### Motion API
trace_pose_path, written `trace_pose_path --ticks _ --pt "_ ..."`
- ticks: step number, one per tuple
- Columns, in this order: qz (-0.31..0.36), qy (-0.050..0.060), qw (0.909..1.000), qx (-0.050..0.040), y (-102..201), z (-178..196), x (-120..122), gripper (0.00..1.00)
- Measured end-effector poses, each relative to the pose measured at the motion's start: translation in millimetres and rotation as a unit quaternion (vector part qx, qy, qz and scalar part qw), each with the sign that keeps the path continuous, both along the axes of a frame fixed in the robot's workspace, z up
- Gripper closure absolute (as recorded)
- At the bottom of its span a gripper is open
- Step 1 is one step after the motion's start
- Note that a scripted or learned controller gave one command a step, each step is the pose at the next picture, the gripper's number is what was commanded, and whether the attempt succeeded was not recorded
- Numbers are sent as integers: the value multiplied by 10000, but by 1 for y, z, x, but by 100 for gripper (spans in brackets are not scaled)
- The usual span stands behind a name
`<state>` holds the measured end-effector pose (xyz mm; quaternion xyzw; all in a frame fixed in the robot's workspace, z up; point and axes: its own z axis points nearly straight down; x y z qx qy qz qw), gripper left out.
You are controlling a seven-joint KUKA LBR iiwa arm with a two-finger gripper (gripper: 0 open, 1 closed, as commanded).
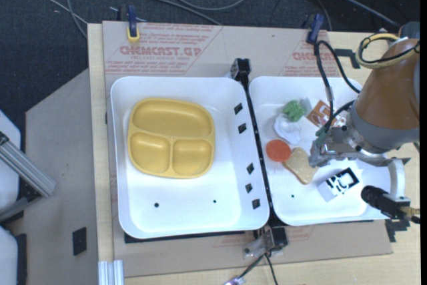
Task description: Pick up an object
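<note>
- Desk: two white bins are carried side by side.
- Left bin: a yellow divided tray is held.
- Right bin: small objects are gathered at its middle.
- End effector: lowered over the right bin; open or closed cannot be told.
- Tan slab: lain just left of and below the end effector, long axis diagonal; judged the nearest candidate.
- Red disc: placed touching the slab's left.
- Green piece: set farther up.

**Colours across the two bins**

The divided tray is plain mustard yellow against its white bin. In the other white bin lie a green leafy piece, an orange-red disc, a tan slab and a black-and-white patterned tag. The arm shows orange-brown over grey.
</note>
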<state>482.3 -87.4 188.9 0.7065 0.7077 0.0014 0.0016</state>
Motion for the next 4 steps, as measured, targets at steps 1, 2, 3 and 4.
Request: trace_pose_path --ticks 1,2,3,4 --pt "4 -13 10000 -2 6 60 8 100" --pt "22 6 10000 7 55 65 34 100" --pt "22 18 10000 7 106 48 58 100" --pt "22 16 10000 11 157 34 81 100"
